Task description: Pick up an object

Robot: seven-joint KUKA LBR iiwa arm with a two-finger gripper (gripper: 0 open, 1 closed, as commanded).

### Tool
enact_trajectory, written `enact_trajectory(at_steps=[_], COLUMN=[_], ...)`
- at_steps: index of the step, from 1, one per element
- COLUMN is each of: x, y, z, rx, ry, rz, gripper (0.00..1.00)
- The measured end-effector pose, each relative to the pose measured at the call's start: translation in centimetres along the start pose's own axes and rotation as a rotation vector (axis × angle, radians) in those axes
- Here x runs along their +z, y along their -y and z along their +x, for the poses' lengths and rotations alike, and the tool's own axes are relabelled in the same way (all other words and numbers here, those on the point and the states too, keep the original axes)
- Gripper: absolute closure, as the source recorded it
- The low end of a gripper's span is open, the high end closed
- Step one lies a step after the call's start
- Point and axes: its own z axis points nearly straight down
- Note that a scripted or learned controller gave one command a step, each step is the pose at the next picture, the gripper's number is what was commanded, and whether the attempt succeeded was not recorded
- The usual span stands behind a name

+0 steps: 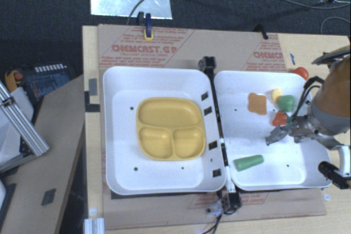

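The green cylinder (248,161) lies flat near the right bin's (241,90) front edge, long axis roughly left-right, slightly tilted; smooth, rounded ends; the gripper (276,136) hovers above it, apparently empty.

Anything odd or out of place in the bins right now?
Nothing spilled or damaged. The yellow tray sits flat in the left bin. One red piece sits at the right bin's far rim, apart from the cluster near the gripper.
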Motion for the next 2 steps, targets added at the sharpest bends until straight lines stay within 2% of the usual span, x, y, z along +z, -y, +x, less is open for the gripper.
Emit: enact_trajectory(at_steps=[1, 2], x=[4.8, 3.5], y=[0.0, -0.2], z=[0.0, 0.0], rx=[0.001, 0.001], ry=[0.000, 0.002], rz=[-0.001, -0.005], gripper=[0.00, 1.00])
